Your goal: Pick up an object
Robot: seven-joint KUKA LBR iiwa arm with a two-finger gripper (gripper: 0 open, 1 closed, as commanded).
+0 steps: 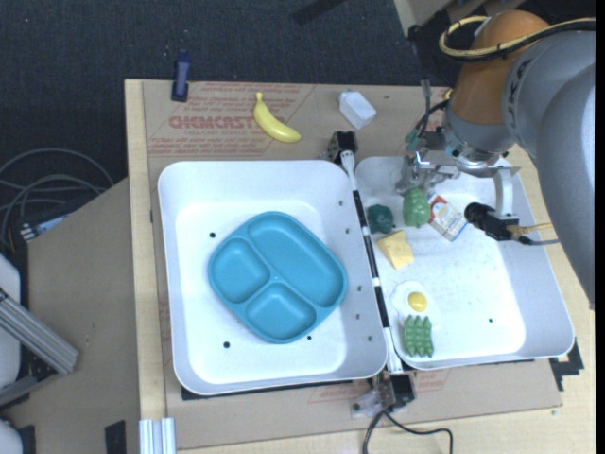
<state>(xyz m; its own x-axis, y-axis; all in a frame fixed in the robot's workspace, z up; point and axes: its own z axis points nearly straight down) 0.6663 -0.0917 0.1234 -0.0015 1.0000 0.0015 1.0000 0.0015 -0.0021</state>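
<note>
The gripper (pixel 417 187) is down in the back part of the right bin (pixel 492 282), close to the wall it shares with the left bin (pixel 189 206). From where I stand I cannot tell whether it is open or closed. Directly under its tip, touching or nearly so, is a pale green piece (pixel 416 209), standing roughly upright on the bin floor. Things crowd in around it. Just beside the gripper, away from the shared wall, a small red and white packet (pixel 447 219) lies at a tilt, nearly against the green piece. On the other side, toward the shared wall, is a dark green round lump (pixel 380 218). Just in front of that lump, a yellow wedge (pixel 396 250) lies a little forward of the gripper. Farther forward, well apart from the gripper, a fried egg (pixel 414 301) and a bumpy green bunch (pixel 418 335) lie in the front corner. Across the wall, the left bin holds a blue divided plate (pixel 274 274). Behind the bins, on the bench (pixel 142 206), lie a banana (pixel 275 121), a white block (pixel 357 109) and a small blue thing (pixel 181 76).
</note>
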